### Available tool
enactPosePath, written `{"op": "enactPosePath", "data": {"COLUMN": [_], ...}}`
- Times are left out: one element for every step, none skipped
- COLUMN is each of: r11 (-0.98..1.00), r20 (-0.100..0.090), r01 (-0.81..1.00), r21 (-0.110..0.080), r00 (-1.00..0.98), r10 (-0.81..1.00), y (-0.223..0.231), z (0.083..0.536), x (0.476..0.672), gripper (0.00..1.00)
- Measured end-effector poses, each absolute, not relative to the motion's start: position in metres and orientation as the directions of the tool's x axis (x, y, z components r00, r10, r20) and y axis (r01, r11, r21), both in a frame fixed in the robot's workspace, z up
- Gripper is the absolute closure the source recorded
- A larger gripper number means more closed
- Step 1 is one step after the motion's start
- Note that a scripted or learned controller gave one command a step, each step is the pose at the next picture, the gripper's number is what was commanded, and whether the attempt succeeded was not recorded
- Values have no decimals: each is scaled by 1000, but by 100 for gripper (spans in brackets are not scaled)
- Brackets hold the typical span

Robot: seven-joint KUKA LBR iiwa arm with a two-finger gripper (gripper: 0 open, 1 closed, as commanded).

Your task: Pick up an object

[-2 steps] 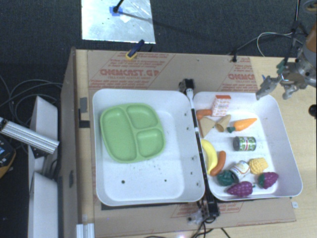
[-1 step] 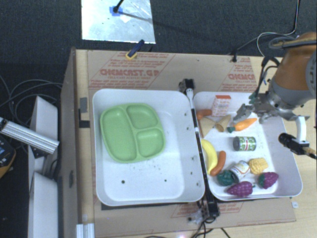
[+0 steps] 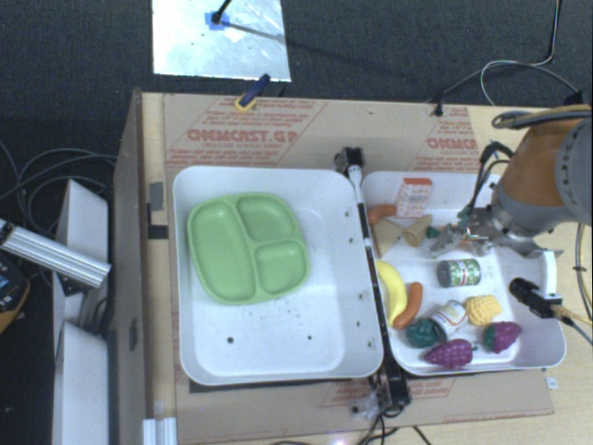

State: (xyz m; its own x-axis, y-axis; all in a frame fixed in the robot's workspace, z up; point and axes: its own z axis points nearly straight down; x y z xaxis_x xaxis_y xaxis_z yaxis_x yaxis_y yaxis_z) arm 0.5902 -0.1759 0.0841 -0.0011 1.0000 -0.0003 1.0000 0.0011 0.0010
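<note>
Small green can (image 3: 460, 273), white label band, lying on its side at right of frame. Gripper (image 3: 445, 239) just above it; finger state impossible to tell.

Green tray (image 3: 246, 247): smooth matt plastic. White bins (image 3: 278, 341): glossy plastic. Bench top (image 3: 306, 123): printed brown paper. Can (image 3: 460, 273): shiny.

We read "CHEMCAST GP" in red, printed repeatedly across the brown protective paper (image 3: 278, 123) covering the tabletop, clearest near the frame's upper middle; other labels are too small.
</note>
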Motion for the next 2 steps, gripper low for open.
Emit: {"op": "enactPosePath", "data": {"r11": [1, 2], "r20": [0, -1], "r01": [1000, 1000], "r21": [2, 6], "r00": [-1, -2], "r10": [1000, 1000], "y": [-152, -152], "z": [85, 96], "x": [548, 550], "gripper": [0, 100]}}
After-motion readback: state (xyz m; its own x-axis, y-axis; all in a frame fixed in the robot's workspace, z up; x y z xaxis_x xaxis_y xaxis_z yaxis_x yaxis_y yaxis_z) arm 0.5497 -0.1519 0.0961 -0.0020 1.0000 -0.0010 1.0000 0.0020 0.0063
